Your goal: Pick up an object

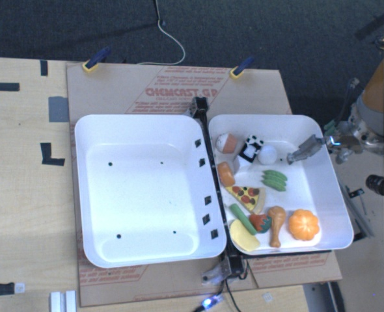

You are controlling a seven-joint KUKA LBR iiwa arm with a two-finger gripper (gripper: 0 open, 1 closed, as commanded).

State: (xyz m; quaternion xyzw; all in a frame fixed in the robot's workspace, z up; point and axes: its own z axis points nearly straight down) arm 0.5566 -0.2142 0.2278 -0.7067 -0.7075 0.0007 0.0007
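Observation:
The right bin [322, 174] holds several toy foods. An orange mandarin [303, 225] and a brown drumstick [276, 223] lie at its front. A pizza slice [247, 195], a green pea pod [274, 179], a black-and-white block [249, 148] and a white ball [267, 153] lie further back. My gripper [304, 150] hangs low over the bin's back right part, just right of the white ball and above the pea pod. Nothing shows in its grasp.
The left bin [140, 187] stands beside the right one, with a black hinge strip [207, 174] between them. Near that strip lie an orange sausage [226, 173], a brown-and-white piece [226, 143], a green stick [243, 218] and a yellow slice [244, 238]. Both bins rest on a cardboard sheet [172, 93].

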